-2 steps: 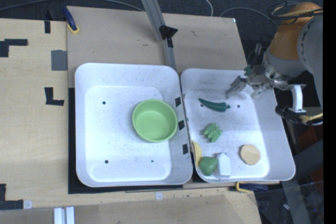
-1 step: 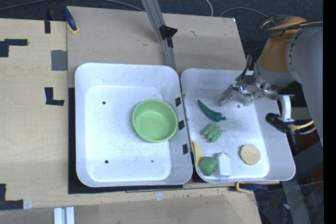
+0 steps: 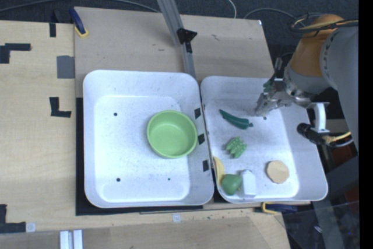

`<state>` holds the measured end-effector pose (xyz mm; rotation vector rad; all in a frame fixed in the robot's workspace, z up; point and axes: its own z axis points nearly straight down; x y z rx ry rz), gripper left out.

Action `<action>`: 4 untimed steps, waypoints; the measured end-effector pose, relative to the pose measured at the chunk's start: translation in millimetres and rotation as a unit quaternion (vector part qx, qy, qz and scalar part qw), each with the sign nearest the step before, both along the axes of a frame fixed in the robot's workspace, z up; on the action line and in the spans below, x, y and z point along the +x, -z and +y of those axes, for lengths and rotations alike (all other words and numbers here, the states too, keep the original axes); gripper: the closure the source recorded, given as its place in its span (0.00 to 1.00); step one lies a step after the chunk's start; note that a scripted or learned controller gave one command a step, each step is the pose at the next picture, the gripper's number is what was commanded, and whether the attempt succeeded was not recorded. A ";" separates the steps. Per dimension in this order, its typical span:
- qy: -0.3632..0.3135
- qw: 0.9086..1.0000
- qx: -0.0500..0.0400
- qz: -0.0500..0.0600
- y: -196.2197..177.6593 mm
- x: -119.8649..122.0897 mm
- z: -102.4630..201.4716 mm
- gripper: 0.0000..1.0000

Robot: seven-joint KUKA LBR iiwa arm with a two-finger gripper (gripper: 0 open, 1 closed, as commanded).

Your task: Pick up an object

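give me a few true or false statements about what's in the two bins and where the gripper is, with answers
1. The round light green plastic bowl sits in the left white bin. True.
2. The dark green pepper-shaped toy lies in the left bin. False: it lies in the right white bin.
3. The gripper is above the right bin, near the pepper toy. True.
4. The round tan disc is inside the bowl. False: it lies on the right bin's floor.
5. The gripper holds the bowl. False: it is apart from it, over the other bin.
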<state>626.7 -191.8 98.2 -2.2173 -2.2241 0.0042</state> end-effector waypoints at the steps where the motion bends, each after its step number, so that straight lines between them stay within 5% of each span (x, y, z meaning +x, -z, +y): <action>1: 0.000 1.000 0.000 -0.003 -55.7 2.0 10.8 1.00; 3: 0.001 1.000 0.000 -0.002 -127.0 4.3 14.2 1.00; 4: -0.001 1.000 0.001 0.000 -125.7 -0.5 68.9 1.00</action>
